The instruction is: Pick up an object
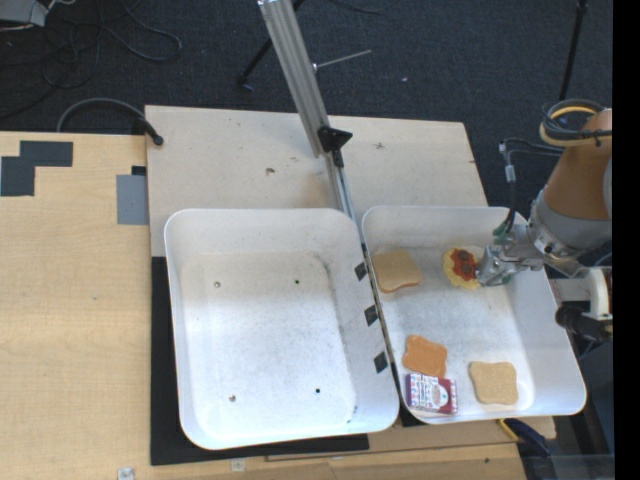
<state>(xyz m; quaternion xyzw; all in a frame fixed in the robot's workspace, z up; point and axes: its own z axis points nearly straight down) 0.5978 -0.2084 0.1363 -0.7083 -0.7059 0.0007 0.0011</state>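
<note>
Well left of the pincer lies the left bin (260, 328). Nearer, in the right bin (545, 368), a tan bread slice (396, 269) lies just beyond the yellow-and-red toy (461, 266), which touches the pincer (490, 271); how wide it stands, I cannot tell.

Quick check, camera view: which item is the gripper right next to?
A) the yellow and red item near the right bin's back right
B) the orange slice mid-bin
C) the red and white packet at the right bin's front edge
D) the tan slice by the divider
A: the gripper sits down in the right bin against the yellow and red item, well apart from the other pieces.
</note>
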